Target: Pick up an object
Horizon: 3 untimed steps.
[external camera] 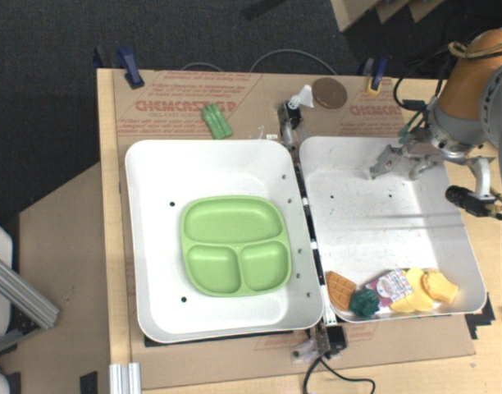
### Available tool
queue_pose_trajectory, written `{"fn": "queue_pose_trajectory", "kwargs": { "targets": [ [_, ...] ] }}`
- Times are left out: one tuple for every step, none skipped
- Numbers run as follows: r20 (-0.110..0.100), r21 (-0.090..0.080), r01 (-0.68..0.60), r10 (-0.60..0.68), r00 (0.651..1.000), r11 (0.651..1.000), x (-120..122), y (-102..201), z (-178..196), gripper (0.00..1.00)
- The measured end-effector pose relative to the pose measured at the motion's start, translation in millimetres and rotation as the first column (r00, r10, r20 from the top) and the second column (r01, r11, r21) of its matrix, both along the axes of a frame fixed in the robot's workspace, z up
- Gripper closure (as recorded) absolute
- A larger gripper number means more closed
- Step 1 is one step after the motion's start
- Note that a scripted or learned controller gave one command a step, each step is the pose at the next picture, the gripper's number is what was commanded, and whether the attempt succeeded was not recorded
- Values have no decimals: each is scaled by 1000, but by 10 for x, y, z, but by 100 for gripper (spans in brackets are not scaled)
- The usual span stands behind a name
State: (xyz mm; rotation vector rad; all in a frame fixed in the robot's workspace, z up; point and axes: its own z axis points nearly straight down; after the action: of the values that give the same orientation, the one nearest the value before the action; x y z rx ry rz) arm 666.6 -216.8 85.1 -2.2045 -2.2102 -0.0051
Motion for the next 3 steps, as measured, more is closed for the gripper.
{"fn": "queue_pose_trajectory", "kwargs": {
  "targets": [
    [11, -11, 1, -1, 1000, 1000, -523, -38, 6, 0],
    [7, -7, 0, 1, 1000, 1000, -126, -24, -11, 0],
    [10, -11, 2, -2, 1000, 1000, -753, -41, 5, 0]
  ]
}}
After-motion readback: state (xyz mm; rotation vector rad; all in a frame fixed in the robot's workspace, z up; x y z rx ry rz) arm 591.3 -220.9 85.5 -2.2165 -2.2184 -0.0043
